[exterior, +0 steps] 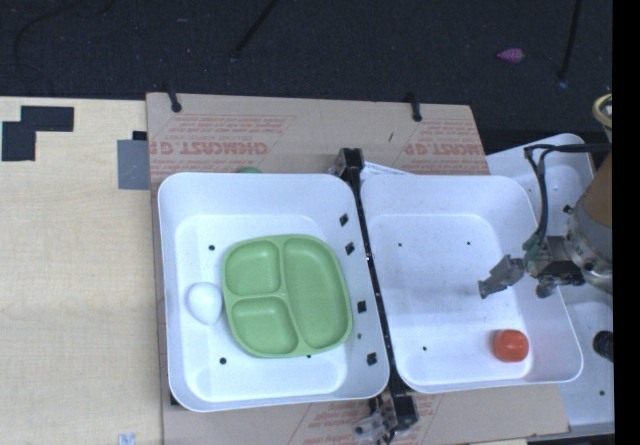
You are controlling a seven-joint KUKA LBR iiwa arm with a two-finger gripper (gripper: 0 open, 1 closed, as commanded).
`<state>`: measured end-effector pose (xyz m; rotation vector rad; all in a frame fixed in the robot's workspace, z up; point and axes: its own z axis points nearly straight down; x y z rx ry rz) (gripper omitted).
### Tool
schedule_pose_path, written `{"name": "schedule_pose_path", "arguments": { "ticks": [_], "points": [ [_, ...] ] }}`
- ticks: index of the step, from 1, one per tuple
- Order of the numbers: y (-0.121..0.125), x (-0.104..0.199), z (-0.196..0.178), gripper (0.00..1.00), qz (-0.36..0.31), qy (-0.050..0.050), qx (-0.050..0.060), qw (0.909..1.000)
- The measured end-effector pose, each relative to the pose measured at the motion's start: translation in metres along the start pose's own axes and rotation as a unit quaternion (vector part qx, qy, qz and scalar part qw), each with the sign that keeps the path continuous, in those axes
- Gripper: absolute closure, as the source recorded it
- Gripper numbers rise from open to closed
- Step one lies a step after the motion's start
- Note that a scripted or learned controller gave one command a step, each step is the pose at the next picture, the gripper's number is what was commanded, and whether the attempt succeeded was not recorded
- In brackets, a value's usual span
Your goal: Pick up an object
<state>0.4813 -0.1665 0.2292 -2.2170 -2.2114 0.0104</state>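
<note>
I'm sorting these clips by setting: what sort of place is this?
Probably a robotics lab test bench rather than a kitchen: two white bins clamped side by side on cardboard, a robot gripper reaching in over an orange ball, and loose cables on dark carpet behind.

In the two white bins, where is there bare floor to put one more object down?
The right white bin has the most room: its whole left and middle floor is bare, bordered by the gripper and small orange-red ball. The left white bin is crowded by the green divided plastic tray and white egg-shaped object.
</note>
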Motion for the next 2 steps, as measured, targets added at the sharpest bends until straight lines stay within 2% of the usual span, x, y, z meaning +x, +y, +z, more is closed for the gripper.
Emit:
{"name": "schedule_pose_path", "arguments": {
  "ticks": [1,2],
  "points": [
    [0.002,0.000,-0.005,0.00,-0.001,-0.001,-0.005,1.0000],
    [-0.002,0.001,0.059,0.00,-0.001,0.000,-0.001,1.0000]
  ]
}}
